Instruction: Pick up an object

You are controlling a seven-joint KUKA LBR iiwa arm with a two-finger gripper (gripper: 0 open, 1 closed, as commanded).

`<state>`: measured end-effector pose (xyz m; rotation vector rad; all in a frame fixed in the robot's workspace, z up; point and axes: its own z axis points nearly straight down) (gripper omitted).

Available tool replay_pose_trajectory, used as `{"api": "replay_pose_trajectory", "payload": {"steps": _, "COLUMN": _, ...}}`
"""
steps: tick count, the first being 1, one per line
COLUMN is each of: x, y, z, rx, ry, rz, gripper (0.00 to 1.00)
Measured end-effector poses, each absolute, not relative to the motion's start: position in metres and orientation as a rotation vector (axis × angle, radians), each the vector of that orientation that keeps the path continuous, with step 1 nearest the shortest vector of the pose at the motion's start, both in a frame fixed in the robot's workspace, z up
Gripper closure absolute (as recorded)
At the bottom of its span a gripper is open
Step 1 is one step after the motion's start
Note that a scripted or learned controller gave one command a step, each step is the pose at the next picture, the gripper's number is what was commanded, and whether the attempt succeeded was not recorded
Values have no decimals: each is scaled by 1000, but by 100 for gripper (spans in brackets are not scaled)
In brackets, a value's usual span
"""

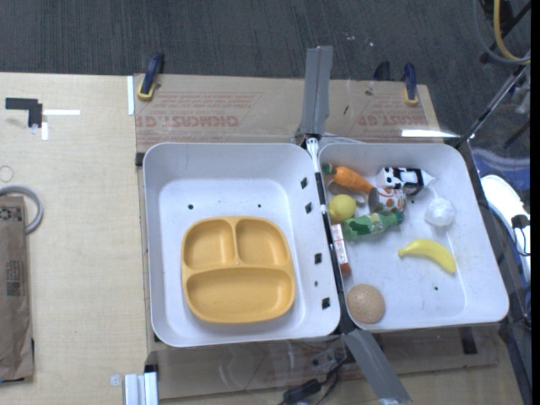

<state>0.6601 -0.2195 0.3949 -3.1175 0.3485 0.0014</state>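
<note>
The right bin (472,226) holds several small objects. An orange carrot (350,177) lies near its back left corner, with a yellow lemon (342,207) and a green packet (373,224) just in front of it. A black-and-white toy (402,178) and a small orange-and-white piece (388,197) sit beside the carrot. A white crumpled ball (440,213) rests toward the right. A yellow banana (429,254) lies in the middle. A tan round bun (366,303) sits at the front left corner. A thin red-and-white stick (339,248) lies along the left wall.
The left bin (164,226) holds a yellow divided plate (239,268). Both bins rest on cardboard (228,108) held by blue clamps (152,74). A grey post (317,91) stands behind the bins' shared rim. A brown paper bag (13,285) lies at the far left.
</note>
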Motion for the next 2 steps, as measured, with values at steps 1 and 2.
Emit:
{"api": "replay_pose_trajectory", "payload": {"steps": 1, "x": 660, "y": -219, "z": 374, "rx": -3122, "ry": 310, "rz": 4, "gripper": 100}}
{"api": "replay_pose_trajectory", "payload": {"steps": 2, "x": 661, "y": -216, "z": 382, "rx": -3118, "ry": 306, "rz": 6, "gripper": 100}}
